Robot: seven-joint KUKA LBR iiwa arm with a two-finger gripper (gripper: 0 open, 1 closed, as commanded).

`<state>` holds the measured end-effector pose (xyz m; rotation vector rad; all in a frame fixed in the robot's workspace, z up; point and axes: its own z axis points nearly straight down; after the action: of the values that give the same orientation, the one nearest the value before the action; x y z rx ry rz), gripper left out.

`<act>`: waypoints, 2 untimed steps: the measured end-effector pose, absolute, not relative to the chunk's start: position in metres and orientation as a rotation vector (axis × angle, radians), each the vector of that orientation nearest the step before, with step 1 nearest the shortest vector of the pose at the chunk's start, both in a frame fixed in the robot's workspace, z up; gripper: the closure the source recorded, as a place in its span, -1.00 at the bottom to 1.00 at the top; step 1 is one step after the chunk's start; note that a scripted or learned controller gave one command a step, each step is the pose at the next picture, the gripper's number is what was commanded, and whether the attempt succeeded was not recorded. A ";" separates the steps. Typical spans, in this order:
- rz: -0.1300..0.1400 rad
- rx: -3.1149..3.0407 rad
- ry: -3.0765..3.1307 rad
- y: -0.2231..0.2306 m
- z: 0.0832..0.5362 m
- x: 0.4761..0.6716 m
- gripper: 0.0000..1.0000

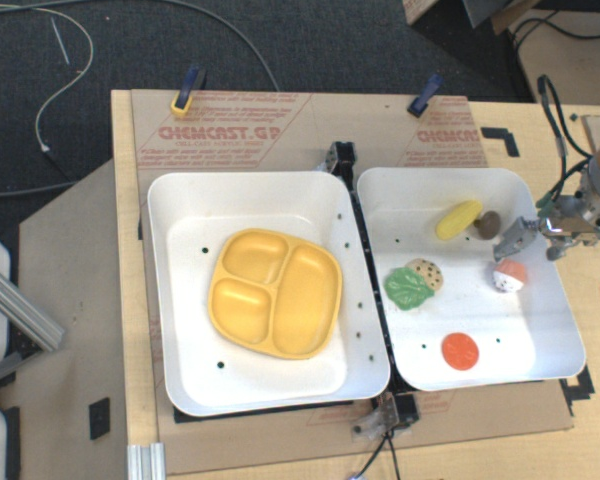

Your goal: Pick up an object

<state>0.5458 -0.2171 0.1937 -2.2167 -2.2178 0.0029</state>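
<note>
Nearest the camera, at the six o'clock end of the right bin (pixel 560 320), we see an orange disc (pixel 461 351) lying flat. Further in, toward the bin's nine o'clock side, a green leafy piece (pixel 407 290) touches a speckled cookie (pixel 426 273). At three o'clock sits a small red-and-white object (pixel 509 276), and just beyond it, toward twelve o'clock, a yellow banana-like piece (pixel 458 220) lies beside a brown lump (pixel 488 224). The left bin (pixel 170 268) carries a yellow divided plate (pixel 276 292) near its centre.

The gripper (pixel 525 238) reaches in at the right bin's three o'clock rim, low over the bin and just above the red-and-white object, with the brown lump close by at its eleven o'clock. We cannot tell how its grasping end is set; it is too small and blurred.

As we judge it, nothing is lifted yet: every item appears to rest on the bin floor. The approach seems made; closing on a piece, most likely the red-and-white one, and raising it are left.
</note>
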 end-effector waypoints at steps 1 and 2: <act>0.004 -2.217 -2.215 -0.220 0.139 0.535 -1.00; 0.003 -2.216 -2.217 -0.219 0.086 0.534 -1.00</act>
<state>0.5343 -0.2190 0.0862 -2.2164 -2.2171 0.0030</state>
